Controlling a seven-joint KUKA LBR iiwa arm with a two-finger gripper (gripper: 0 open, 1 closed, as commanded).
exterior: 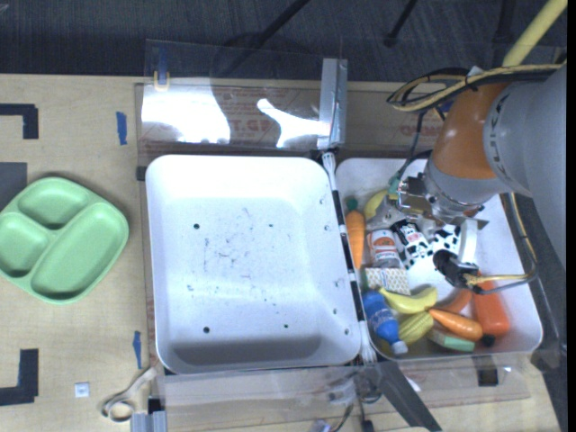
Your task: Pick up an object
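Orange carrot (355, 238) lies lengthwise along the left wall of the right bin (526, 268), tip pointing to the far end. Beside it sit a small bottle (384, 247), bananas (409, 301) and a cow-patterned toy (423, 246). Pincer (416, 203) hangs over this heap; whether it is open or closed cannot be told. Left bin (180, 178) adjoins; a green plate (58, 238) rests on the counter (72, 106).

No legible text, brand, number or sign found. A small bottle (383, 246) in the right bin (526, 268) carries a red and white label, too small to read. Blue tape marks (121, 127) on the bench (72, 97) bear no writing.
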